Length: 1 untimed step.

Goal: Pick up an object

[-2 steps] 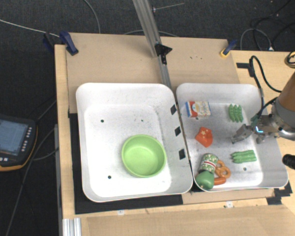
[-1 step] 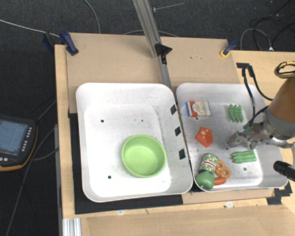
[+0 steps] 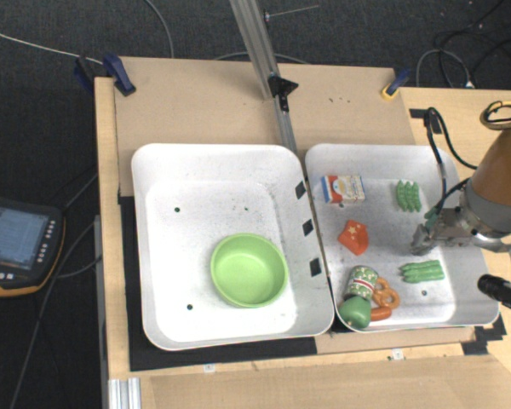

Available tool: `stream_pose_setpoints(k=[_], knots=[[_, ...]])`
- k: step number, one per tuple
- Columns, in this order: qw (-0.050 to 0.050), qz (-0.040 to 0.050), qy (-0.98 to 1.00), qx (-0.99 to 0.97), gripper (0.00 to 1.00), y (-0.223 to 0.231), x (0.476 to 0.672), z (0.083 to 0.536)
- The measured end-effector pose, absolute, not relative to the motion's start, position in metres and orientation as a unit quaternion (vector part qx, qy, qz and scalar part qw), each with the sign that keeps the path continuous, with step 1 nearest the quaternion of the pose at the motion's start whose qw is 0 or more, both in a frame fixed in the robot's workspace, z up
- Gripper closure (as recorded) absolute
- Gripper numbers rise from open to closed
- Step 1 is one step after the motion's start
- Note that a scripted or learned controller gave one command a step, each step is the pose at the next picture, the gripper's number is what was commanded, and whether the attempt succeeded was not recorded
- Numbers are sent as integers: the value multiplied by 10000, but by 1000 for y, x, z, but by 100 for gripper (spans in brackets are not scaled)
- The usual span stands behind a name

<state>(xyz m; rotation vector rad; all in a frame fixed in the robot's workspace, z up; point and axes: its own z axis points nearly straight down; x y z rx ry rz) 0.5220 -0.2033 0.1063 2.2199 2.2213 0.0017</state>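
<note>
In the right bin lie a small white, red and blue carton, a red-orange block, two green pea-pod toys, and a green pear-like toy with a patterned can and an orange pretzel at the near edge. My gripper hangs low over the right side of this bin, just above the nearer pea pod and right of the red block. Nothing shows between its fingers.
The left bin holds a light green bowl. A metal pole slants down to the seam between the bins. Black cables run along the right bin's far right rim. A teach pendant lies on the floor at left.
</note>
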Motion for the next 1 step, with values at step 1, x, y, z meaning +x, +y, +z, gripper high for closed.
stream_pose_setpoints(k=[1], knots=[[20, 13, 7076, 7066, 100, -194, 528, 158]])
